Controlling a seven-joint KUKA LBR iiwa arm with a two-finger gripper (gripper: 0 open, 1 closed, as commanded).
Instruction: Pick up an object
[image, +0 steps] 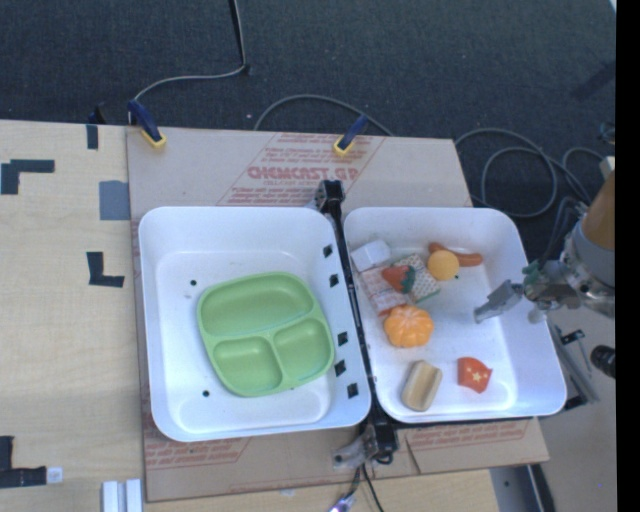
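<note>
The hand (500, 300) hovers over the right bin's (530, 390) right side — whether it is wide or narrow, I cannot tell. Below it lie a red piece (474, 373), an orange fruit (408, 326) and a tan roll (421, 385) — none held.

2 bins sit side by side. The left bin (160, 330) holds a 3-compartment tray (264, 332) near its centre. In the right bin (505, 235), a tangerine (408, 326) lies centrally, a bread roll (421, 385) at the near edge, a strawberry (474, 374) right of it.
</note>
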